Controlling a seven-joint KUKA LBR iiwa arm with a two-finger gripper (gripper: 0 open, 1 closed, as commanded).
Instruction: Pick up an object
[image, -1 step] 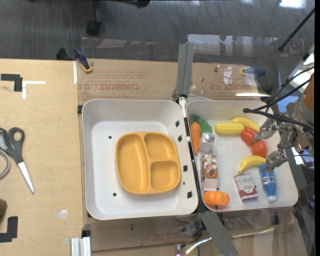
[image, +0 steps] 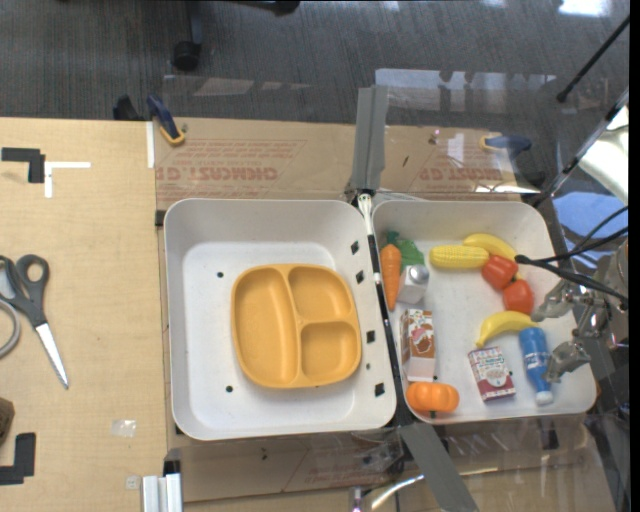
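Observation:
The right bin (image: 470, 214) holds several toy foods: a corn cob (image: 458, 257), two bananas (image: 490, 243) (image: 503, 323), red peppers (image: 508, 283), a carrot (image: 391, 275), a silver can (image: 415, 281), a red carton (image: 418, 343), a small juice box (image: 491, 373), a blue bottle (image: 534, 361) and an orange (image: 432, 397). My gripper (image: 553, 338) hangs at the bin's right edge, open, with nothing between its fingers. Its lower fingertip sits just right of the blue bottle.
A yellow divided plate (image: 296, 325) lies in the left bin (image: 190, 330). Scissors (image: 37, 315) rest on the bench at far left. A blue clamp (image: 165, 119) sits behind the left bin. Cables (image: 585, 265) run along the right side.

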